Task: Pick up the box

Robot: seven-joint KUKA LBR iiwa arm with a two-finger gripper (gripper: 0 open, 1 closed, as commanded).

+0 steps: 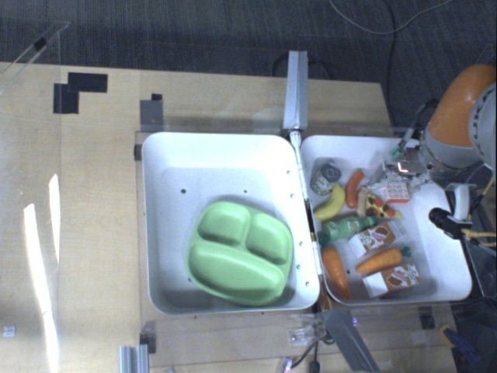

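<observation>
The gripper (407,162) is at the upper right of the frame, over the top part of the right bin (460,284). I cannot tell if it is open or closed. Three small boxes lie in this bin. The top box (397,189) is just below the gripper in the frame. The middle box (375,238) is beside a green bottle (349,228) and above a carrot (380,260). The low box (396,278) is below that carrot. A banana (331,203) lies near the bin's left wall. A green plate (242,251) sits in the left bin (167,177).
</observation>
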